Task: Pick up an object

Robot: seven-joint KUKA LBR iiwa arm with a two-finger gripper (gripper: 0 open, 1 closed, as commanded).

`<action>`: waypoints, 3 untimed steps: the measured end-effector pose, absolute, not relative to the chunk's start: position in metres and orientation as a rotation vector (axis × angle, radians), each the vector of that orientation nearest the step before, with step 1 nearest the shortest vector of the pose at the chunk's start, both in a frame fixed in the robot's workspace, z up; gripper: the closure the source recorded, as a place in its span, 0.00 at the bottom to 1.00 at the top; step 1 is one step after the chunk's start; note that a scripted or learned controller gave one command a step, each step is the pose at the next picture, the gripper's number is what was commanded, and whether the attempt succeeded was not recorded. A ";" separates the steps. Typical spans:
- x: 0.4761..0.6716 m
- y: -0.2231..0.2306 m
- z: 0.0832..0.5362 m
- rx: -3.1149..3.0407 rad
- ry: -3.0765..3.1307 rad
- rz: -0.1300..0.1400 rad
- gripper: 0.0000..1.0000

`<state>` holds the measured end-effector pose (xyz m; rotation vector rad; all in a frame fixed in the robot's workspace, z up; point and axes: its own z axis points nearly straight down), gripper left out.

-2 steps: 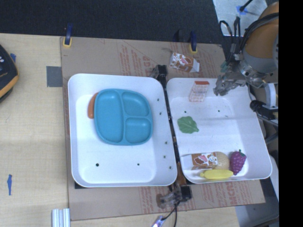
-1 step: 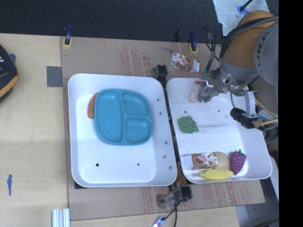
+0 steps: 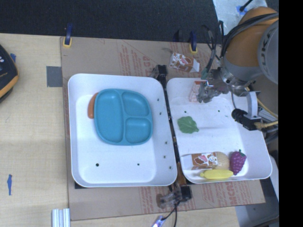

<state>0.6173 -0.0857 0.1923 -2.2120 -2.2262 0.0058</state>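
Note:
My gripper [image 3: 205, 96] hangs low over the far end of the right bin [image 3: 222, 126]. A small pale packet with red print [image 3: 193, 91] stands just to its left, close to or touching it; I cannot tell which. Further along that bin lie a green leaf [image 3: 188, 125], a brown-and-white snack packet [image 3: 206, 160], a yellow piece of fruit [image 3: 217, 174] and a purple bunch of grapes [image 3: 237, 161]. The left bin [image 3: 118, 167] holds a blue divided plate [image 3: 124, 117] with an orange item [image 3: 91, 107] poking out under its left edge.
Another printed snack packet [image 3: 183, 62] lies on the cardboard outside the bins, behind the right bin. Clamps hold the cardboard at the back edge. A yellow-and-black device [image 3: 6, 74] sits at the far left of the bench.

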 end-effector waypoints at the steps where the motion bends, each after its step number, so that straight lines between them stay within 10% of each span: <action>1: 0.617 -0.086 0.192 -2.213 -2.225 0.007 0.00; 2: 0.656 -0.167 0.145 -2.219 -2.222 0.005 0.00; 3: 0.656 -0.167 0.157 -2.216 -2.225 0.004 1.00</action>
